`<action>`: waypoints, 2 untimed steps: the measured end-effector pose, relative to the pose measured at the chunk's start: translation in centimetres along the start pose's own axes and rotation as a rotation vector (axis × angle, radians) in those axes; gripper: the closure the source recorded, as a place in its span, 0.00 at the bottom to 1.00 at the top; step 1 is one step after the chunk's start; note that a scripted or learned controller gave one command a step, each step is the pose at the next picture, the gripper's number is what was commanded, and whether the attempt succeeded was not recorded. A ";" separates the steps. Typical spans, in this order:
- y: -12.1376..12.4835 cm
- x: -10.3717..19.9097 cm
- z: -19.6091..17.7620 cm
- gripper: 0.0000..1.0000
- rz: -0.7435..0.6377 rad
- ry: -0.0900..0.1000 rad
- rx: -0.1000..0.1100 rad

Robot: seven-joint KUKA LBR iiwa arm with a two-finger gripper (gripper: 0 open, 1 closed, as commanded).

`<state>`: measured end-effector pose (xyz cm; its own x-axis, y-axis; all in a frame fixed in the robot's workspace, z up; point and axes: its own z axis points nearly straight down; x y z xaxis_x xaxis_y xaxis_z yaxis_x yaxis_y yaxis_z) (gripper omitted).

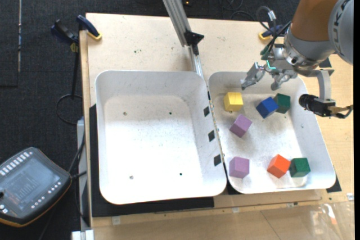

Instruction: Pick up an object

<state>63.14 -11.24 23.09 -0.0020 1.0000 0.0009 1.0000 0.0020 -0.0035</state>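
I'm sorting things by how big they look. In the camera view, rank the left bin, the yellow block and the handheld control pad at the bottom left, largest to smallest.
1. Left bin, by far the largest.
2. Control pad, though it sits nearer the camera, which may enlarge it.
3. Yellow block, the smallest.

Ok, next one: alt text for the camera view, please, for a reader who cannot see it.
The grey and orange arm's open pincer hovers over the far end of the right bin, holding nothing. Below it lie seven blocks: yellow, blue, dark green, two purple, orange and green.
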 end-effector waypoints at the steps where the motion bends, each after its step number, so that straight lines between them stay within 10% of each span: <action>1: 0.0 0.0 -0.2 0.00 0.000 -0.001 -0.002; 2: 0.4 -0.5 6.0 0.00 0.003 -0.001 0.002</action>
<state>63.49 -11.74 17.07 0.0006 1.0000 -0.0003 1.0000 -0.0006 -0.0053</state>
